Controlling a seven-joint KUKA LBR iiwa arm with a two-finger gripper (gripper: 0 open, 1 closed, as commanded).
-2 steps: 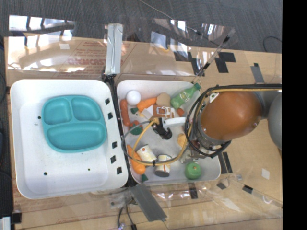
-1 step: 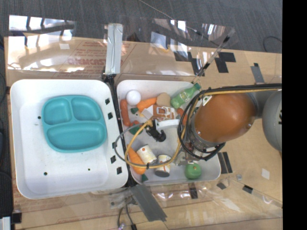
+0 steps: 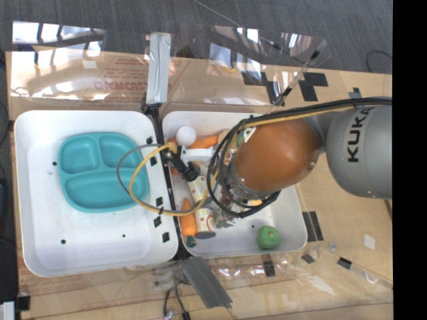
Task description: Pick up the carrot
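Camera view puts your arm (image 3: pixel 347 149) reaching in from the right, its grey body lying across the right bin (image 3: pixel 288 212) and the orange band (image 3: pixel 277 155) bulging over the bin's middle; the wrist points down and leftward toward the bin's left wall, with black and yellow cables (image 3: pixel 137 179) looping out over the divider toward the left bin (image 3: pixel 40 232). You will find the gripper (image 3: pixel 212 220) low near the bin's lower left corner; whether it is apart or together you cannot tell. The carrot (image 3: pixel 189 225) lies just beside it against the left wall. A green fruit (image 3: pixel 268 237) sits at the lower right; a teal tray (image 3: pixel 93 172) rests in the left bin.
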